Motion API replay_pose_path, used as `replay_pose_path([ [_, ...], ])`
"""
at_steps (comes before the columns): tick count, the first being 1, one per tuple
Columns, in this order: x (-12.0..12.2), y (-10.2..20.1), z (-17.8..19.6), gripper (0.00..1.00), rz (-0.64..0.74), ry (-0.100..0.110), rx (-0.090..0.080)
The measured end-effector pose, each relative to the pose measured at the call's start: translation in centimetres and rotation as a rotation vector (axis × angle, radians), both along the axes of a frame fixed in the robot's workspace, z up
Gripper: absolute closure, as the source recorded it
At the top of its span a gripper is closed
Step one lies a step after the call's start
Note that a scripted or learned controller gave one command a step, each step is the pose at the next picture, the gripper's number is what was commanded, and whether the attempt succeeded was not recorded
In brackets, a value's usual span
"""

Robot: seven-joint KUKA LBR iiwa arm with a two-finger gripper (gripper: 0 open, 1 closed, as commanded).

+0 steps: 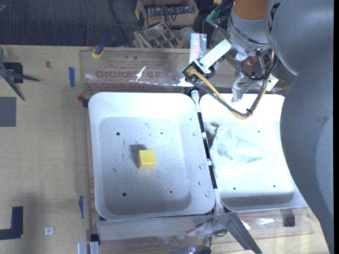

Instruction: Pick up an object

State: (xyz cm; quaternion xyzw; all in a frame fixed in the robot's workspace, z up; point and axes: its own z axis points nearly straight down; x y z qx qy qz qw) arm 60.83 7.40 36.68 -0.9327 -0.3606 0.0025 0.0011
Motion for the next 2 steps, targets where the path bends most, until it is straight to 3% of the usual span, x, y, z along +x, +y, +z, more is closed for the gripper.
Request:
replay_pose_path([
  [1,2.4,-4.8,-0.2,0.00,0.414,-0.001,0.001],
  [2,1.5,-12.1,-3.7,0.00,-0.171,0.002,0.000],
])
